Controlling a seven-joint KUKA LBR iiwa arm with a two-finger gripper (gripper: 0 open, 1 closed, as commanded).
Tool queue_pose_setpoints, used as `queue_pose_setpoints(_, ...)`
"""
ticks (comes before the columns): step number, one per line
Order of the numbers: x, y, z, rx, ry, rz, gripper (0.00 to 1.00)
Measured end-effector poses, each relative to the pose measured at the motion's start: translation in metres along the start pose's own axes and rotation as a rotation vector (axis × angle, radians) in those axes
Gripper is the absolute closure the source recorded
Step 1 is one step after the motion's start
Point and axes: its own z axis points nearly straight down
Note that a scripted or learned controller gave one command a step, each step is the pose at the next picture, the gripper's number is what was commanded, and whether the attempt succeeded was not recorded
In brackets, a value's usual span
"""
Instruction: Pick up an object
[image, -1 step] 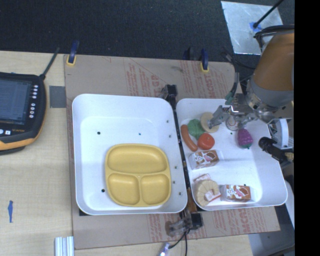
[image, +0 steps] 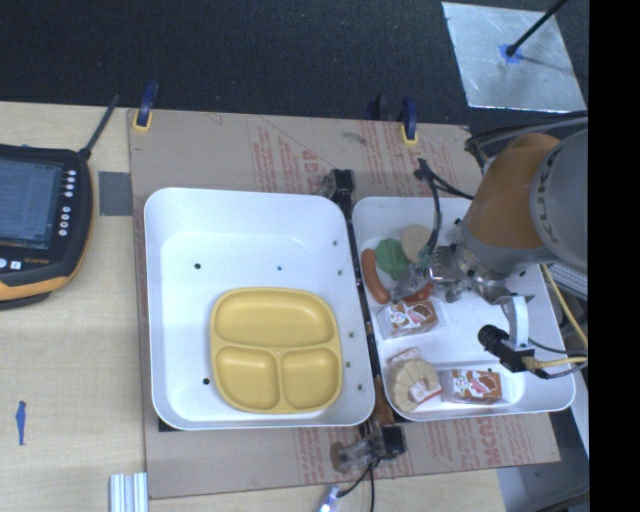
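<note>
The right bin (image: 548, 400) holds several small items. An orange sausage (image: 375, 276) lies by its left wall, with a green piece (image: 392, 257) and a pale round piece (image: 415, 241) beside it. A red and white packet (image: 411, 318) sits in the middle. Near the front lie a round tan cracker (image: 414, 381) and another packet (image: 472, 385). My gripper (image: 438, 270) is low over the bin's back half, right of the green piece and just above the middle packet. The wrist hides its tip.
The left bin (image: 180, 230) holds a yellow divided plate (image: 276, 349). A clamp (image: 342, 184) sits at the back between the bins. A tablet pendant (image: 38, 218) lies at the far left of the bench. Cables (image: 545, 365) loop over the right bin's right side.
</note>
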Motion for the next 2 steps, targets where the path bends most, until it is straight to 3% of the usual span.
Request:
queue_pose_setpoints(1,-0.0010,0.0005,-0.0110,0.000,-0.002,-0.004,1.00)
queue_pose_setpoints(2,-0.0010,0.0005,-0.0109,0.000,-0.002,-0.004,0.00)
